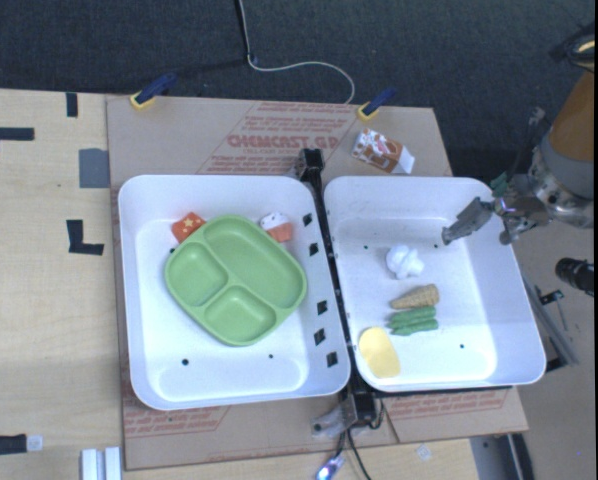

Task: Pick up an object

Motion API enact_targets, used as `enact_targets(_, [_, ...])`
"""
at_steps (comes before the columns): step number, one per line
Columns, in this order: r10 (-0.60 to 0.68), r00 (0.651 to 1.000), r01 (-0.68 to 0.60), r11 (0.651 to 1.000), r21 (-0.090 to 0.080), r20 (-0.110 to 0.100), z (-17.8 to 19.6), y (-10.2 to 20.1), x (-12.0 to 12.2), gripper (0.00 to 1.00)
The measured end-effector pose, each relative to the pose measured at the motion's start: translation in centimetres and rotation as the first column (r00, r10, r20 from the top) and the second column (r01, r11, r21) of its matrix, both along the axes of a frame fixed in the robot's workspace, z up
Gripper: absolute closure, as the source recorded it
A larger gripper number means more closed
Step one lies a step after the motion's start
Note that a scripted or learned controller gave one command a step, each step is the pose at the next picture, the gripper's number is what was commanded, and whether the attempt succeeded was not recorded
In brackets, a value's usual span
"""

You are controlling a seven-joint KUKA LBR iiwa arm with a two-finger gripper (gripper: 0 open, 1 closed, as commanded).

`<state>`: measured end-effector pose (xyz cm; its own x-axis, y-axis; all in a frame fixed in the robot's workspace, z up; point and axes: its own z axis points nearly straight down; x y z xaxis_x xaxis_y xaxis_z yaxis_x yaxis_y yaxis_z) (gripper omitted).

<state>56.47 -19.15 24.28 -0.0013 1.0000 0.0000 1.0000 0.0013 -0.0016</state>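
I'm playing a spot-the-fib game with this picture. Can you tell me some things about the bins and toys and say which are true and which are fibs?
1. The green plate lies in the left bin. True.
2. The yellow toy sits on the green plate. False: it lies in the right bin, near its front edge.
3. The green bean toy lies right beside the cone-shaped toy. True.
4. The gripper holds the white toy. False: the white toy lies on the bin floor, apart from the gripper.
5. A small carton lies on the cardboard behind the bins. True.
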Motion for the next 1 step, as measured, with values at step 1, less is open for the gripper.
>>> enact_targets(1, [0.003,1.0,-0.003,1.0,0.008,-0.017,-10.66,7.57,-7.3,0.0])
